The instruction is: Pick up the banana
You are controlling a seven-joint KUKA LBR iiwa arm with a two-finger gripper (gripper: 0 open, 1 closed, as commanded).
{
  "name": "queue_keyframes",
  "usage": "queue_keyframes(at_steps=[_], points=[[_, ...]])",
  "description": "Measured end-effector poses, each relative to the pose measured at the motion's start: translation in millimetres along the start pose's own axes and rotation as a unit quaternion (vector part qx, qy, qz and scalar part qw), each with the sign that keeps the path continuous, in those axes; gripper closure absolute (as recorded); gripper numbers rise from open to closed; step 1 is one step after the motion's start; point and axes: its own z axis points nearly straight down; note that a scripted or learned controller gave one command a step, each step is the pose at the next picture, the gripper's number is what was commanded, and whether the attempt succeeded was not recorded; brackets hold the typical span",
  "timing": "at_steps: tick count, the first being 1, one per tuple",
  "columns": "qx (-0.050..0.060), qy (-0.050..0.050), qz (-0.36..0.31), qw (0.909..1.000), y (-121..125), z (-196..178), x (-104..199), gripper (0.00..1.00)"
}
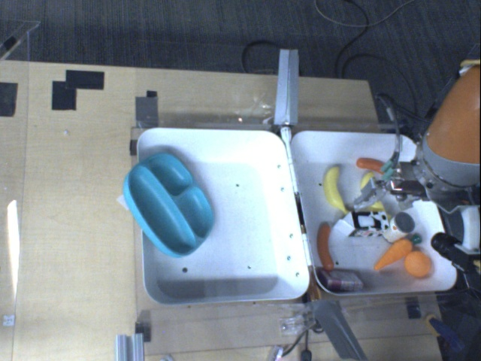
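The banana [333,189], likely a light, stiff, smooth toy, lies free at nine o'clock of the pincer [373,194], whose state I cannot tell; grip its mid-curve crosswise.

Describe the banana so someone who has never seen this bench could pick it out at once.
Look in the right-hand white bin, the crowded one. Near its left wall, in the upper half, lies the banana, just left of the gripper. It is the only plain yellow, curved piece; the sausage below it is reddish brown, and the carrot is orange.
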Motion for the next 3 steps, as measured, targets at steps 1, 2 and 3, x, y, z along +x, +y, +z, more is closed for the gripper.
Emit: queue_keyframes(at_steps=[1, 2, 3], points=[[-0.001, 0.0, -0.021, 0.9998, 61.6, 151.5, 4.1, 0.0], [-0.001, 0.0, -0.018, 0.9998, 98.6, 56.8, 45.6, 0.0], [-0.002, 0.0, -0.097, 0.9953, 131.7, 5.6, 54.9, 0.0]])
